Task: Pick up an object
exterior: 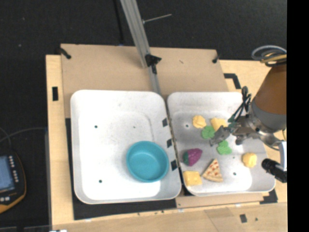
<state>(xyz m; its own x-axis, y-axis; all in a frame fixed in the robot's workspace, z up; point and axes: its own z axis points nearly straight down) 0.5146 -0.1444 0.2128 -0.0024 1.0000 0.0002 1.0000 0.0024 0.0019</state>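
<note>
Green pieces (208, 132) and yellow chunks (199, 122) crowd the fingers (223, 135).

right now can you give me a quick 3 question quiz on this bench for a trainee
1. True or false: the blue bowl sits in the left bin.
2. Which item lies nearest the front edge of the right bin? A) pizza slice B) purple piece C) green piece
3. Fill in: the gripper hovers over the ___ bin.

Key: 1 true; 2 A; 3 right.
</note>
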